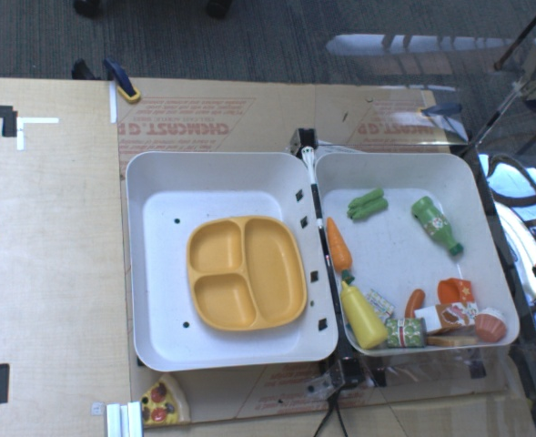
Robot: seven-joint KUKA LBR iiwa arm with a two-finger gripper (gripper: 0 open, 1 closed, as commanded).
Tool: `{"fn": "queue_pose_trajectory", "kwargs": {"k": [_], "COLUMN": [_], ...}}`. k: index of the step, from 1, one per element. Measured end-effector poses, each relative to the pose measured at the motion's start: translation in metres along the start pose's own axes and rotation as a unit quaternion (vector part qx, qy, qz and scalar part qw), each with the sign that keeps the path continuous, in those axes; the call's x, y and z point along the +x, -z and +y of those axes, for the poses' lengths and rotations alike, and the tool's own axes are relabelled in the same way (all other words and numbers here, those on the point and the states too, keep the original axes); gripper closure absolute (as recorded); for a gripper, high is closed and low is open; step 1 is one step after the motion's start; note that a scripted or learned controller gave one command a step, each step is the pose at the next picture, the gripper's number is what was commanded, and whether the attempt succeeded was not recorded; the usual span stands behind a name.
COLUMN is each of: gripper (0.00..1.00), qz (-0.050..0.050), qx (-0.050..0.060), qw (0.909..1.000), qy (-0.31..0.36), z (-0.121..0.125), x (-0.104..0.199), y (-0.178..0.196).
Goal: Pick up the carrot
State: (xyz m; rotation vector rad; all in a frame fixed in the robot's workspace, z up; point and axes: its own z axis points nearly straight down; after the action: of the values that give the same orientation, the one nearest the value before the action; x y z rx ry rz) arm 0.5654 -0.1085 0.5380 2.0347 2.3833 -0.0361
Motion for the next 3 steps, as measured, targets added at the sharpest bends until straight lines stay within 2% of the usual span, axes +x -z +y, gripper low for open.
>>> {"fn": "queue_pose_trajectory", "kwargs": {"k": [1,2,3], "gripper": [0.0,1.0,0.0], "qz": [0.0,-0.001,-0.001], "qx": [0.0,0.001,0.001], "qw": [1.0,1.0,1.0], "qy": [0.0,0.002,0.002], "z": [0.0,0.0022,0.0023], "x": [0.0001,0.0002,0.0003], "y": [-0.0001,0.0073,0.0072]}}
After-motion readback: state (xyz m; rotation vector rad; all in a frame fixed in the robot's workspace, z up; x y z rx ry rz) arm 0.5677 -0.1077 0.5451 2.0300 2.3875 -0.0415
